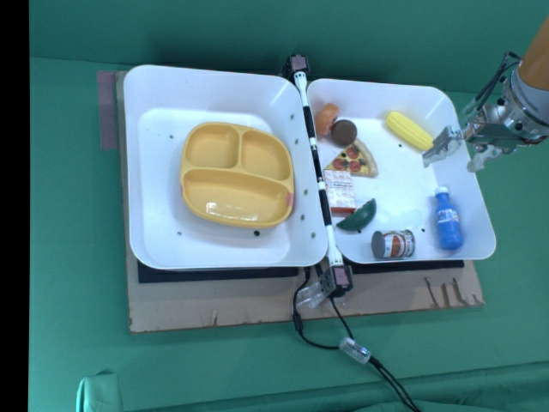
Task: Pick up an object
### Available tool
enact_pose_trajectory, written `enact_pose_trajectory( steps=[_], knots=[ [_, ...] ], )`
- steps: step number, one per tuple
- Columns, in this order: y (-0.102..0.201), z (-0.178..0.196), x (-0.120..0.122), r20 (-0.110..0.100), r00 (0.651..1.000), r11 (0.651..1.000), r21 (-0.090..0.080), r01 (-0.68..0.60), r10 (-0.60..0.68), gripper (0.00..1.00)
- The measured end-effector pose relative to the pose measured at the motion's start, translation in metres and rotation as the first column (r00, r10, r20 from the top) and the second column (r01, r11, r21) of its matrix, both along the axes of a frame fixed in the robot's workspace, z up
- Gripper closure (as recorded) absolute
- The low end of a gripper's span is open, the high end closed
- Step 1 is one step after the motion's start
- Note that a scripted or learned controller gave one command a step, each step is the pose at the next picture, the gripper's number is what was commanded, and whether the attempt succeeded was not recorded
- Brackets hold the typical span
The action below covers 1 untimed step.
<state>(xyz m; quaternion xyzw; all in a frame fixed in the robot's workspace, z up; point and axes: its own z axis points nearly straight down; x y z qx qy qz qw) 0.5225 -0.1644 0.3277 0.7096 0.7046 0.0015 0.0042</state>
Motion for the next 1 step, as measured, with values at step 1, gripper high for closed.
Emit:
enact_pose_trajectory(
  steps=[1],
  knots=[
    [0.0416,-0.1393,0.0141,0.011,1.0,1.0,-0.004,0.001,-0.001,0.0]
  ],
)
